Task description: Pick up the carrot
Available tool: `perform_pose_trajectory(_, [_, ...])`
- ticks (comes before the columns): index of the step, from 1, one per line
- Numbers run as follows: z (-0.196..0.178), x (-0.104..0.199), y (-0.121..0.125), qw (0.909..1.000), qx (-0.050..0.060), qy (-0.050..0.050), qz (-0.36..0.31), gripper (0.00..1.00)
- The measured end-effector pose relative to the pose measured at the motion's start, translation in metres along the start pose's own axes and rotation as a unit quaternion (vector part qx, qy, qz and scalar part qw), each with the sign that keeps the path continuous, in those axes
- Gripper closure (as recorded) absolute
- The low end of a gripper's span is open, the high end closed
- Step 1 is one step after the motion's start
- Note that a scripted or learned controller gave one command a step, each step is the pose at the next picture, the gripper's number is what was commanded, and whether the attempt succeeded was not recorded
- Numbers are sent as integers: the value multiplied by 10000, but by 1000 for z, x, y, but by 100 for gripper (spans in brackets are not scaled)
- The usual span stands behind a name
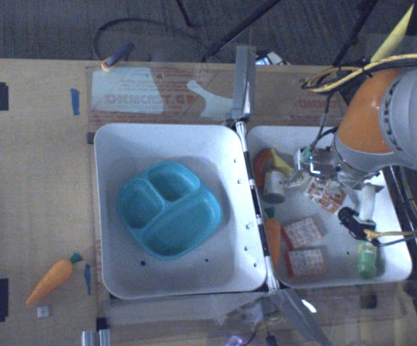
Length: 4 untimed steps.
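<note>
**A:** Camera view, entry one: the carrot?

**B:** Carrot [273, 239]: orange, tapering, lying lengthwise against the left wall of the right bin [338, 256], in its nearer half.

**A:** Entry two: the gripper?

**B:** Gripper [312, 166]: over the far middle of the right bin, on the grey arm [370, 121] with its orange band. I cannot tell how far it is open, or whether it has hold of anything.

**A:** Carrot relative to gripper?

**B:** Apart, not touching. The carrot lies to the near-left of the gripper. A grey can [273, 186] sits just left of the gripper, beyond the carrot's far end.

**A:** Remaining stock, right bin?

**B:** Two red-patterned packets [303, 231], just right of the carrot. One green item [366, 259], near right corner.

**A:** Left bin?

**B:** Left bin [122, 150]: one blue divided plate [168, 207], centred.

**A:** Outside the bins?

**B:** Second carrot [50, 281], green-topped, on the bench [35, 193] left of the left bin, well apart from the gripper.
</note>
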<state>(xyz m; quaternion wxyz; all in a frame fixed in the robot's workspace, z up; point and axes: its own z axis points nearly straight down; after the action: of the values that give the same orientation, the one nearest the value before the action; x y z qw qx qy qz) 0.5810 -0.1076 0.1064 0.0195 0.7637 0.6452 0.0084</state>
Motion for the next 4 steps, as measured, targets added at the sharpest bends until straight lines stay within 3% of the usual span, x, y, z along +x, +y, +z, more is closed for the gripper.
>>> perform_pose_trajectory(1, [4,-10,75,9985,108,55,-537,0])
perform_pose_trajectory(2, [-133,-84,107,9989,184,61,-434,0])
perform_pose_trajectory(3, [-146,-97,110,9988,177,58,-444,0])
perform_pose_trajectory(4, [-177,-99,69,9989,198,67,-427,0])
